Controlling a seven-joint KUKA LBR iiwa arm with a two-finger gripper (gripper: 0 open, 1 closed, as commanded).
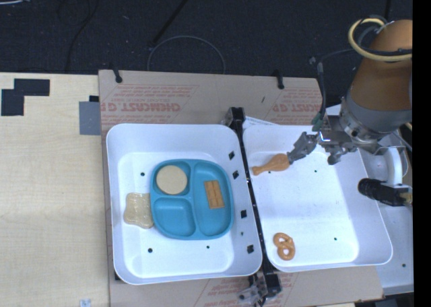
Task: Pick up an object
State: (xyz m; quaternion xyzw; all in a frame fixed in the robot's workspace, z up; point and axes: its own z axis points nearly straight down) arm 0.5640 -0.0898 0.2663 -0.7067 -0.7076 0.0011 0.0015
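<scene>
In the right bin [367,231] a tan drumstick-shaped toy [271,163] lies near the back left corner. My gripper [314,158] hangs over the back of this bin, just right of the drumstick. Its fingers stand apart, open, with nothing between them. The left fingertip [296,154] is at the drumstick's thin end; whether it touches is unclear. A small brown pretzel [284,246] rests near the front of the same bin.
The left bin [128,144] holds a blue divided plate [182,221] with a round cracker [171,179] and a rectangular biscuit [214,194] on it. A pale bread piece [138,209] lies against the plate's left side. A black divider [244,191] separates the bins.
</scene>
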